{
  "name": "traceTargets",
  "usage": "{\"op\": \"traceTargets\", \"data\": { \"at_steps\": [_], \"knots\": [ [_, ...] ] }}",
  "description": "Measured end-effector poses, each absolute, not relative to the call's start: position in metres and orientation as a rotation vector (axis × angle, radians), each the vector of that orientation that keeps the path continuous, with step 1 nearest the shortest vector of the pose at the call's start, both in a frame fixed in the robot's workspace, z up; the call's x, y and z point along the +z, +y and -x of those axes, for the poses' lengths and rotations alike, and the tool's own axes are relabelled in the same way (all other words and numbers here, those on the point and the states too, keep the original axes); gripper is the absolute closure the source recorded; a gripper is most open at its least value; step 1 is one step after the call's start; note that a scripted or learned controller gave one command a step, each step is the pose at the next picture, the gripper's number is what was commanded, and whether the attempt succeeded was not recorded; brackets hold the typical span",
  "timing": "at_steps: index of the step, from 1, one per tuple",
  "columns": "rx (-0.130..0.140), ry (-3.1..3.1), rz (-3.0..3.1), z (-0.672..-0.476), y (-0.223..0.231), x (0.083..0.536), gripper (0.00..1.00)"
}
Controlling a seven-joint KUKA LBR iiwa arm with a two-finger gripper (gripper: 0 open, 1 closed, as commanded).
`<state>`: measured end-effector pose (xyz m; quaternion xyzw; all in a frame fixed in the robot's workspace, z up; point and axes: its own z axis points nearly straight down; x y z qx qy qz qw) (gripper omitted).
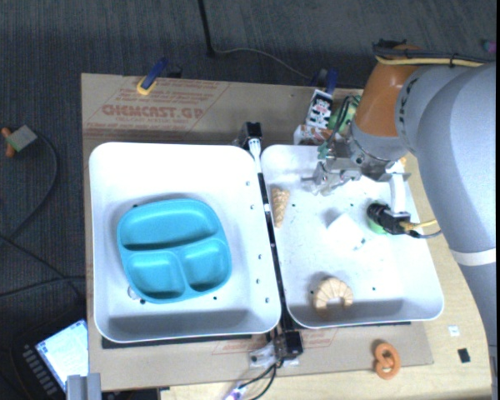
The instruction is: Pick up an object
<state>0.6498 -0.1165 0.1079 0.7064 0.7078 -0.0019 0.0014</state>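
- Gripper point(327, 176) low over the far end of the right bin point(400, 282); how wide it stands cannot be told.
- In the right bin: one croissant-shaped piece point(332, 292) by the near wall, one tan shell-like piece point(278, 197) against the left wall.
- Touching the right bin's left side: left bin point(108, 307), with one blue three-compartment tray point(173, 250).
- Under the right bin: cardboard sheet point(150, 111), bearing one orange ring point(387, 358) just outside the near wall; around it, dark carpet point(67, 23).

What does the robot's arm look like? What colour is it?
The arm is big, round and smooth, and mostly grey. It has an orange band just above the wrist. At its tip sits a small gripper made of silvery grey metal.
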Motion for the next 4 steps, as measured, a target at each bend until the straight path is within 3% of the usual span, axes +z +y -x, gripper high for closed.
{"op": "traceTargets", "data": {
  "at_steps": [1,2,3,4],
  "knots": [
    [0.000,2.223,-2.219,-0.566,-0.055,0.185,1.00],
    [-0.002,2.222,-2.221,-0.566,-0.055,0.184,0.00],
    [0.001,2.220,-2.219,-0.512,-0.045,0.324,0.00],
    [-0.004,2.221,-2.223,-0.571,-0.099,0.224,0.00]
  ]
}}
